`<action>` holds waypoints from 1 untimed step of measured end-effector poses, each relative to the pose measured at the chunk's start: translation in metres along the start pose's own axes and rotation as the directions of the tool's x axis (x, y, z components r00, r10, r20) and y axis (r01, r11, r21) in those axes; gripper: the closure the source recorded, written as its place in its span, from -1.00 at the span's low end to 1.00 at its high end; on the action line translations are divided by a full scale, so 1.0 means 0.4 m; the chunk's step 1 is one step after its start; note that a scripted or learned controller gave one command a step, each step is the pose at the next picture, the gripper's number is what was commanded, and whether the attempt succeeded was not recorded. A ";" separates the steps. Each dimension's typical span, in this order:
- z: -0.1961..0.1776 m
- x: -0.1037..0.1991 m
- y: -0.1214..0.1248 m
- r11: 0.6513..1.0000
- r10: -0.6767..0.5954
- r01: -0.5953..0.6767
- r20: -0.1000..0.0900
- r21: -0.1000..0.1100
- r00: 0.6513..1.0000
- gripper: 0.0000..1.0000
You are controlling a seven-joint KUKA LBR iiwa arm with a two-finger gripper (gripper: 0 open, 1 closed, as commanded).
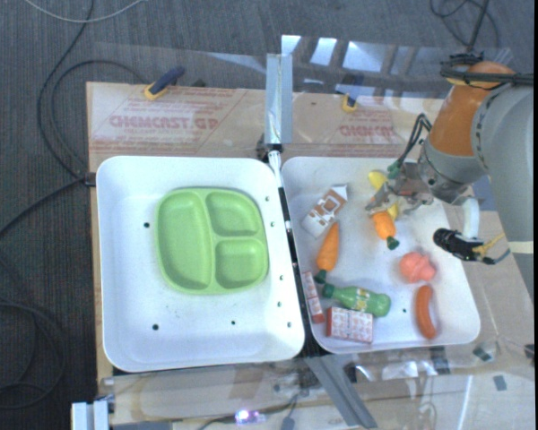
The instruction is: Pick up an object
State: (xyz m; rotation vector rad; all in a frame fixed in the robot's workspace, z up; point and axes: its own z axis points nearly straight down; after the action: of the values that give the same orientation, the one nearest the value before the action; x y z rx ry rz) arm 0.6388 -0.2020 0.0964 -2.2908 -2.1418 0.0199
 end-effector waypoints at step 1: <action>-0.242 0.153 0.061 0.999 -0.039 0.039 -0.004 -0.007 0.999 1.00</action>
State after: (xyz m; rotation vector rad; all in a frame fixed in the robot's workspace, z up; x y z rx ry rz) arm 0.6687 -0.1421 0.1927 -2.2503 -2.1879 0.0077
